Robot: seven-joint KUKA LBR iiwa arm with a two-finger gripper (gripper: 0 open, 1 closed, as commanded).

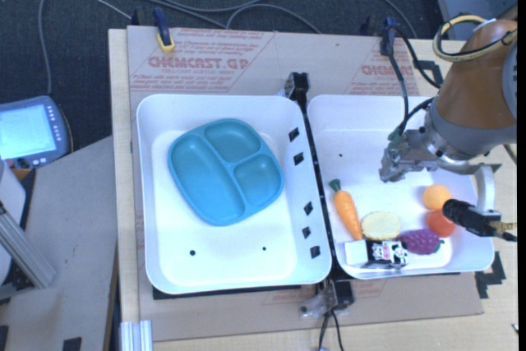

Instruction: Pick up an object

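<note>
The right bin (362, 127) holds several toy foods near its front: an orange carrot (348, 212), a pale yellow round piece (380, 223), a purple grape bunch (421, 241), an orange ball (437, 196) and a red piece (440, 223). A small black-and-white item (386, 252) lies on a white card at the front edge. My gripper (396, 166) hangs over the middle of the right bin, behind and to the right of the carrot, with nothing seen between its fingers. The grey arm with its orange band (481, 86) comes in from the right.
The left bin (156, 177) holds a blue divided plate (226, 170). A black clip strip (306, 177) runs along the divider between the bins. Cables cross the back of the bench, and a black fitting (468, 215) sticks out near the red piece.
</note>
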